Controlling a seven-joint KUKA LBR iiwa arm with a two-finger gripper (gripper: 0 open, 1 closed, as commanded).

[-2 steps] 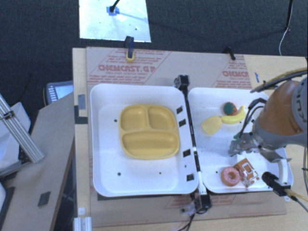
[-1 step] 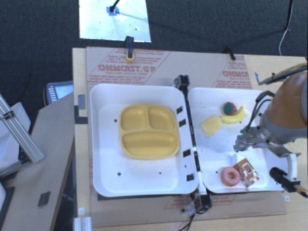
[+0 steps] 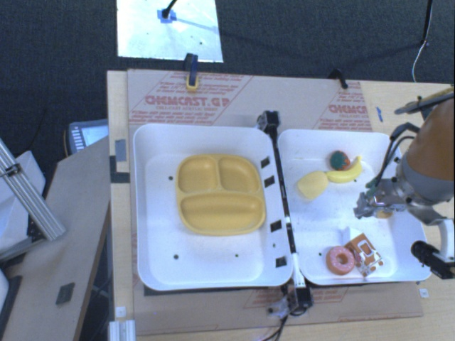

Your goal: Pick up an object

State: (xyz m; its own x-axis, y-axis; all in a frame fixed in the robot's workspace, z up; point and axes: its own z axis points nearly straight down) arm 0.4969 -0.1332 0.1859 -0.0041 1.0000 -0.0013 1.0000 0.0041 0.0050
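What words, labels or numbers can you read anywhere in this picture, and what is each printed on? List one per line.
"CHEMCAST GP", in red, on the brown protective sheet behind the left bin.
A second red print of the same style on that sheet behind the right bin, cut off and too blurred to read surely.
The orange-and-white packet in the right bin bears markings too small to read.

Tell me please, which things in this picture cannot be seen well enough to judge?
- Gripper fingers: too small and blurred in the camera view to judge their state, or whether anything is between them.
- Arm: cut off by the right edge.
- Round red-green item behind the banana: too small to identify.
- Orange-white item beside the doughnut: blurred, its kind is unclear.
- Right bin floor beneath the gripper: hidden by it.
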